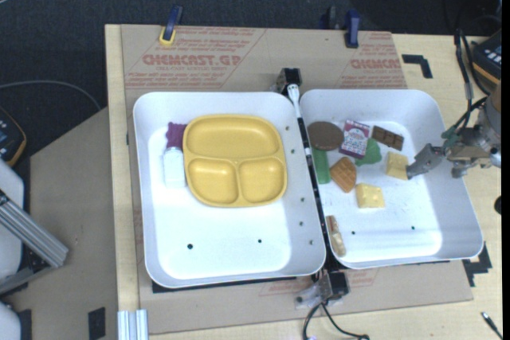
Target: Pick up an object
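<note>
Camera view: you look down on two white bins side by side; take the divided yellow plate [235, 159] as your landmark.
Left bin [159, 243]: it holds the yellow plate, which lies in its upper half.
White bottle [173, 166]: touching the plate's left edge, with a purple piece [175, 132] just above it.
Right bin [454, 227]: just right of the plate's bin, holding a cluster of small items in its upper left.
Brown disc [324, 134]: nearest the plate, with a green piece [320, 167] below it.
Pink box [355, 138]: right of the disc, a dark brown bar [388, 138] beyond it.
Orange waffle piece [344, 173]: below the box; a pale yellow block [369, 196] lies lower right of it.
Second yellow block [397, 165]: farthest right of the cluster, well apart from the plate.
Tan stick [336, 236]: by the right bin's left wall, low.
Gripper [420, 163]: you see it over the right bin's right side, just beside the second yellow block, almost touching it; nothing sits between its fingers, and you cannot tell whether they are spread or closed.
</note>
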You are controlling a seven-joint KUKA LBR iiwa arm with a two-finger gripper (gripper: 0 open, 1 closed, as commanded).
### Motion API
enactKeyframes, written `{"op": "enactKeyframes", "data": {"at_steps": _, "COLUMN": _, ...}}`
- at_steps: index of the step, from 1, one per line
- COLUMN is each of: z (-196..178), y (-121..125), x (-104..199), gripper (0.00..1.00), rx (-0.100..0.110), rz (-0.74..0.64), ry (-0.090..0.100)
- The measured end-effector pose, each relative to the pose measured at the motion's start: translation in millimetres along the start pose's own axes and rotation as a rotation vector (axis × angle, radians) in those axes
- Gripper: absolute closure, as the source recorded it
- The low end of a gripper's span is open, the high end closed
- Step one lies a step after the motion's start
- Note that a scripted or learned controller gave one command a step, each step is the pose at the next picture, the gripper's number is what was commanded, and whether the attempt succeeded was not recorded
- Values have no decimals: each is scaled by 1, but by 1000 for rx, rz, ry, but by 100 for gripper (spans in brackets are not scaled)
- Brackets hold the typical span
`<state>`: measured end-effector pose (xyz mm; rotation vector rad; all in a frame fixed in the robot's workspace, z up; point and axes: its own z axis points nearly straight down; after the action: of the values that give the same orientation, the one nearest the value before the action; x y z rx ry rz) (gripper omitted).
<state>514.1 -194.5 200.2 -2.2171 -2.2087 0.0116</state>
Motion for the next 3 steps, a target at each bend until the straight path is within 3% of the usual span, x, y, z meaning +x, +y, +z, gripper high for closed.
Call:
{"op": "enactKeyframes", "data": {"at_steps": 1, "z": -8, "y": 3, "x": 0, "gripper": 0, "rx": -14, "rz": -4, "ry": -4}}
{"op": "enactKeyframes", "data": {"at_steps": 3, "z": 87, "y": -3, "x": -3, "gripper": 0, "rx": -8, "rz": -3, "ry": 0}}
